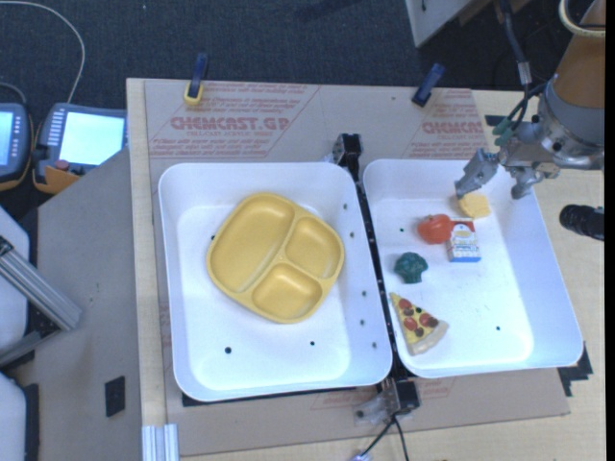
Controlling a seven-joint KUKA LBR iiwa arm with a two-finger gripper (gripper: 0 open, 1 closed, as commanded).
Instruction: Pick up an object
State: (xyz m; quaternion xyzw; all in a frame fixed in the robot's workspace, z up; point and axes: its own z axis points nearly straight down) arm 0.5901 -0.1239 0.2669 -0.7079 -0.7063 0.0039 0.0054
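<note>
- Table (144, 257): carries two white bins side by side.
- Left bin (183, 286): holds a yellow divided plate (276, 256).
- Right bin (538, 296): holds pizza slice toy (419, 323), small carton (464, 241), red tomato toy (434, 228), green broccoli toy (411, 266), yellow cheese block (474, 206).
- Claw (500, 182): fingers apart, empty, poised just above the cheese block.
- Step: approach; next, by my judgement, descend astride the cheese and close.

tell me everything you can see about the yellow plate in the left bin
The yellow plate is a squarish tray with rounded corners, plastic by the look of it, split by raised ridges into three compartments: one long one on its left side and two smaller ones on its right. It lies flat, right side up and turned at an angle, near the middle of the left bin, resting on the bin's floor. Nothing sits in its compartments and nothing else touches it.
</note>
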